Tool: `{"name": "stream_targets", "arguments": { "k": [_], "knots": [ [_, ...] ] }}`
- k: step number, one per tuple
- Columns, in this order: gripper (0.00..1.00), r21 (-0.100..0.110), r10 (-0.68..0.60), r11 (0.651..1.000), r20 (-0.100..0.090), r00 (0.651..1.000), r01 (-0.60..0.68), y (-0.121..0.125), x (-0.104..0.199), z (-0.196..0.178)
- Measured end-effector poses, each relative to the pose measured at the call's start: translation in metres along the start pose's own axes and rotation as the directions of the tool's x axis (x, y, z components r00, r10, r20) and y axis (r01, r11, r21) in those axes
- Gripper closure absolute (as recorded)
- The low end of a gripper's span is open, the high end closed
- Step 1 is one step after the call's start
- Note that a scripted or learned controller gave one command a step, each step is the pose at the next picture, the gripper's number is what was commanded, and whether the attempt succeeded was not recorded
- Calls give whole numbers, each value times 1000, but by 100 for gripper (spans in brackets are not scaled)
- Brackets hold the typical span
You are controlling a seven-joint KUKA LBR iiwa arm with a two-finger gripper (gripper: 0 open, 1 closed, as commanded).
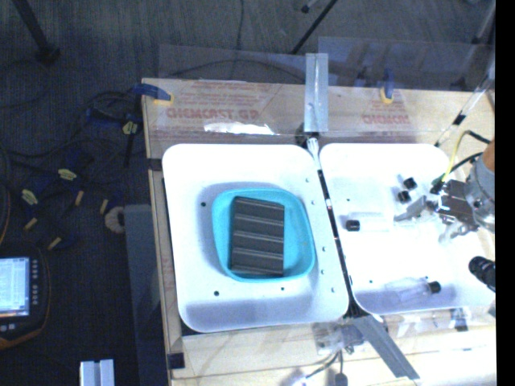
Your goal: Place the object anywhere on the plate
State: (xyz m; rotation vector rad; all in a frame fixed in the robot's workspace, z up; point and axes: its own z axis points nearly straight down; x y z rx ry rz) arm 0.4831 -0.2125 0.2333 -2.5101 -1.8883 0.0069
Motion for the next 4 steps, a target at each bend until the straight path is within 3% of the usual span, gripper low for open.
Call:
{"name": "stream_targets", "arguments": {
  "k": [1, 2, 4],
  "knots": [
    [0, -3, 21, 1000, 1, 1000, -21, 55, 12, -94],
    [0, 0, 149, 989, 0, 989, -149, 1, 3, -23],
    [0, -3, 263, 965, -3, 965, -263, 1, 2, -69]
  ]
}}
